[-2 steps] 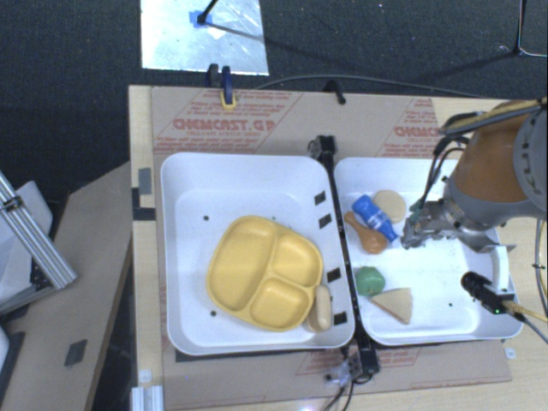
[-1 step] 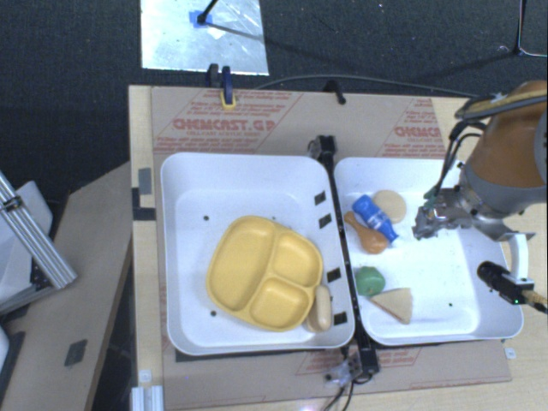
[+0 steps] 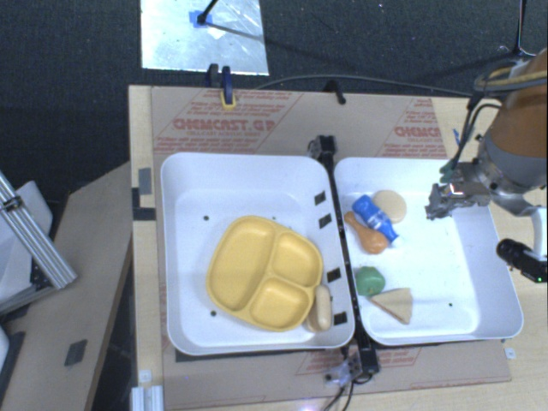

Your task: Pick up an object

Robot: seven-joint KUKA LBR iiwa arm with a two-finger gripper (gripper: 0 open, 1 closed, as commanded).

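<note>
My gripper point(image 3: 445, 197) hangs near the right bin's point(image 3: 492, 315) far-right edge — grip state unclear; blue bottle point(image 3: 375, 217) lies by its left wall.

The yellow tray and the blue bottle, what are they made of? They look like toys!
The yellow tray looks like molded plastic: one even color, rounded compartments, a soft matte sheen. The blue bottle also seems to be plastic, smooth, solid blue with a white end, probably toy food. Neither can be told for certain from looks alone.
</note>
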